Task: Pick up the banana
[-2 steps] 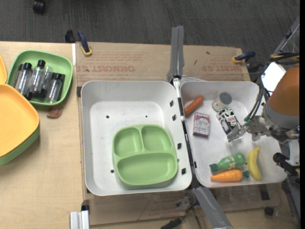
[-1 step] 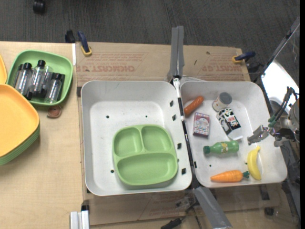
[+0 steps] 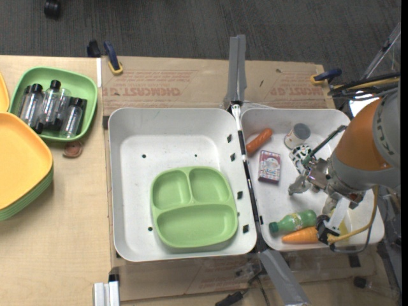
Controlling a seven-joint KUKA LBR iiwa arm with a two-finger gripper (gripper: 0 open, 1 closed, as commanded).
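Low over the right bin [image 3: 287,112] hangs the gripper [image 3: 301,184]. I cannot tell if it is open or closed. Just to its left in the picture lies a little card box [image 3: 269,167]. Nearer the front lie a green bottle [image 3: 293,222] and an orange carrot [image 3: 299,236]. I cannot tell where the banana is.

plate [image 3: 191,210] in left bin [image 3: 131,164], bottle [image 3: 293,222] in right bin [image 3: 280,199]

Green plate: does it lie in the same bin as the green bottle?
No: the plate lies in the left-hand bin, while the bottle lies in the right-hand bin.
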